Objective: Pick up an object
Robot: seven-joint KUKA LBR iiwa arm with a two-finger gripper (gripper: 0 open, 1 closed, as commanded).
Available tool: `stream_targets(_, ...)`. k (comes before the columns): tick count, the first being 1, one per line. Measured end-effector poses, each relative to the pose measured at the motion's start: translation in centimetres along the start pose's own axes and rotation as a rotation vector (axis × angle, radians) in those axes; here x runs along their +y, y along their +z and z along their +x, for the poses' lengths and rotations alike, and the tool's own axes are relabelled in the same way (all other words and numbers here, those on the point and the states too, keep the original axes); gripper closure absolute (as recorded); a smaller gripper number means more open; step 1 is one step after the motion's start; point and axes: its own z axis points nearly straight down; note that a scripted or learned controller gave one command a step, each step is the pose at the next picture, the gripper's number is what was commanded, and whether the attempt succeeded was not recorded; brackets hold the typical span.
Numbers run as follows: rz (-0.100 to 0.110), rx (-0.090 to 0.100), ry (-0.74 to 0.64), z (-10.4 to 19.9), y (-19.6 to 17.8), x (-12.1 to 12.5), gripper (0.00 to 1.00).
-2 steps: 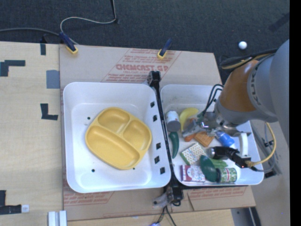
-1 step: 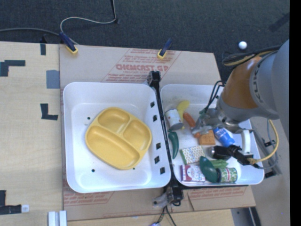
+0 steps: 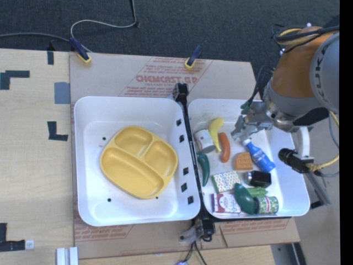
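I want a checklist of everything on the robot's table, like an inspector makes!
Surface: cardboard-covered bench bearing two white bins.
Job's things: right bin holds a banana, hot dog, blue bottle, green pepper, cracker, cartons and a can.
Clutter: yellow divided plate in left bin.
Grippers: end effector above the right bin's far end.
Cables: black cable behind the bench.
Surroundings: dark floor.

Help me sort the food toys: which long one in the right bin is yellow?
The banana, at the bin's upper left. The hot dog beside it is orange-red; the pepper below is dark green.
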Motion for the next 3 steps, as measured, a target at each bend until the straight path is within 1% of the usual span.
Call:
stream_targets(1, 0.002, 0.000, 0.000, 0.0, 0.1, -0.1, 0.00)
stream_targets(2, 0.002, 0.002, 0.001, -0.2, 14.0, 1.0, 0.00)
stream_targets(3, 0.001, -0.001, 0.001, -0.2, 13.0, 1.0, 1.00)
